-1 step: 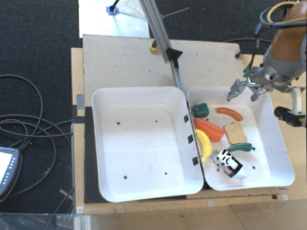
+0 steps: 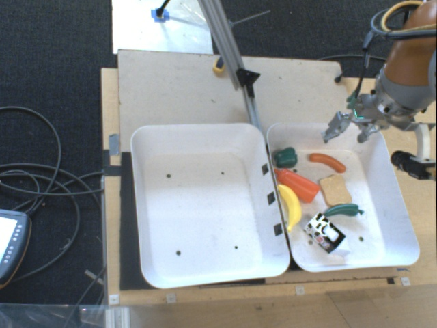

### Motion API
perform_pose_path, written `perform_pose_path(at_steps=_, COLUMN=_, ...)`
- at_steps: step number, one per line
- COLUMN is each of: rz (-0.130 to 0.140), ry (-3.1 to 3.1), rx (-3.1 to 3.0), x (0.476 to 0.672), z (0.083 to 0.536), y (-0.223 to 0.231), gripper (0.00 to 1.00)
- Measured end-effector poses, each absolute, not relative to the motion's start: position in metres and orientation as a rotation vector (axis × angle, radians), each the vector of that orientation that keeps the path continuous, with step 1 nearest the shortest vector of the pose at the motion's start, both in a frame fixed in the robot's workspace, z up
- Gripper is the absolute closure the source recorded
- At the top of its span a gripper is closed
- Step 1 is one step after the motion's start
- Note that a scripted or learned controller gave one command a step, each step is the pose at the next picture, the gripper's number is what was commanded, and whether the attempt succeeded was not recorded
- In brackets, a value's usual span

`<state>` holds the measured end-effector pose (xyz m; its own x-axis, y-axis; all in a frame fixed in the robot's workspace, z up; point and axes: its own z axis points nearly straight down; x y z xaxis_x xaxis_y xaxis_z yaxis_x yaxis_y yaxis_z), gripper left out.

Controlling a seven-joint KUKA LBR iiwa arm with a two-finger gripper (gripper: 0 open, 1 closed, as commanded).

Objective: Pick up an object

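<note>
My gripper (image 2: 349,130) hangs open over the far edge of the right bin (image 2: 399,203), its two fingers spread with nothing between them. Below it in that bin lie a red-orange sausage (image 2: 327,161), a green pepper (image 2: 285,157), an orange carrot (image 2: 298,184), a yellow banana (image 2: 291,206), a tan slice of bread (image 2: 335,190), a dark green pod (image 2: 343,210) and a black-and-white box (image 2: 326,232). The sausage is the nearest item to the gripper, a little toward the front left of it.
The left bin (image 2: 147,149) stands beside the right one, sharing a divider with black clips (image 2: 271,198). A slanted metal pole (image 2: 229,39) crosses the back of the bench. Cables and a tablet (image 2: 10,241) lie on the floor at left.
</note>
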<state>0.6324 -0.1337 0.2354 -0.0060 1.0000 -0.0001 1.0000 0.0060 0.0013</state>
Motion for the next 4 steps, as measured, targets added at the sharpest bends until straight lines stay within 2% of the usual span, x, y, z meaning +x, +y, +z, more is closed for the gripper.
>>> perform_pose_path(at_steps=2, rz=-0.003, ry=2.231, rx=2.216, x=0.642, z=0.122, y=-0.127, gripper=0.00)
perform_pose_path(at_steps=3, rz=-0.003, ry=2.226, rx=2.216, x=0.643, z=0.090, y=-0.128, gripper=0.00)
perform_pose_path(at_steps=4, rz=0.003, ry=2.226, rx=2.211, x=0.644, z=0.103, y=-0.128, gripper=1.00)
